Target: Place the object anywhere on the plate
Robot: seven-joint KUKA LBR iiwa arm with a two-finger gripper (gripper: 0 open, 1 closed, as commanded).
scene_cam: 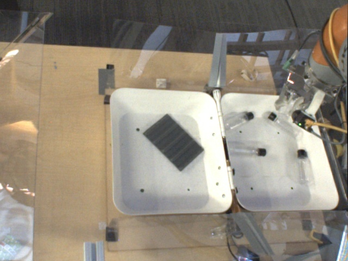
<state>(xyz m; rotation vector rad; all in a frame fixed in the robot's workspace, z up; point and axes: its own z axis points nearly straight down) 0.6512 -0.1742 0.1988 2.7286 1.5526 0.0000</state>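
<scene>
Plate (173,141), dark ribbed rectangle, lying diagonally

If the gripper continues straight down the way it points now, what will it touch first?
Probably the clear tube with a black cap at the back of the right bin, which lies just below-left of the gripper. Depth is unclear from this slanted view, so it may instead meet the bin floor beside it.

Plate (173,142) in the left bin (125,194); four small objects (261,152) scattered in the right bin (326,200).
</scene>
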